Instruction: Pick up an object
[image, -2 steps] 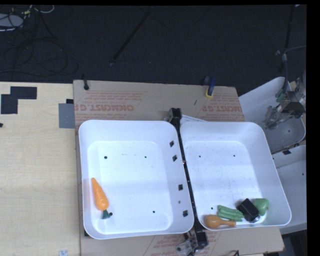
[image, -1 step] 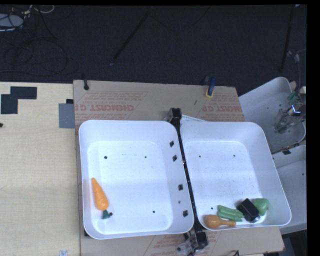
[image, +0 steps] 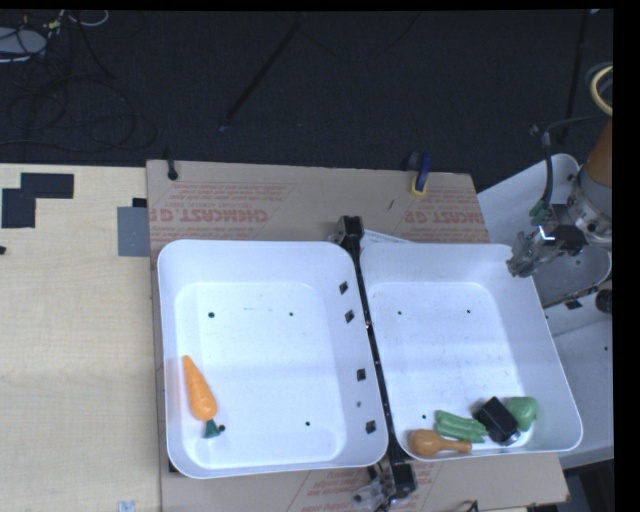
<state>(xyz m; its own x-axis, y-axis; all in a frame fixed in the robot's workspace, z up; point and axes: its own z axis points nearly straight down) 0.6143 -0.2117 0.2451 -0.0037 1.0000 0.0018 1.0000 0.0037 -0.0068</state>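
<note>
Your gripper waits outside the bins, and the crowded corner is the main risk.

The grey two-finger gripper (image: 527, 253) hangs above the upper right rim of the right shallow white plastic bin (image: 440, 300); you cannot tell its state, it is too small and blurred. In the near right corner a black block (image: 497, 419), a green leafy toy (image: 522, 408), a green pod-shaped toy (image: 458, 426) and an orange pear-shaped toy (image: 437, 443) lie touching, against the wall, so a descent there may clip the rim or pinch two things. The orange toy carrot (image: 199, 389) in the left white bin (image: 260, 300) lies alone near its left wall, but far across.
</note>
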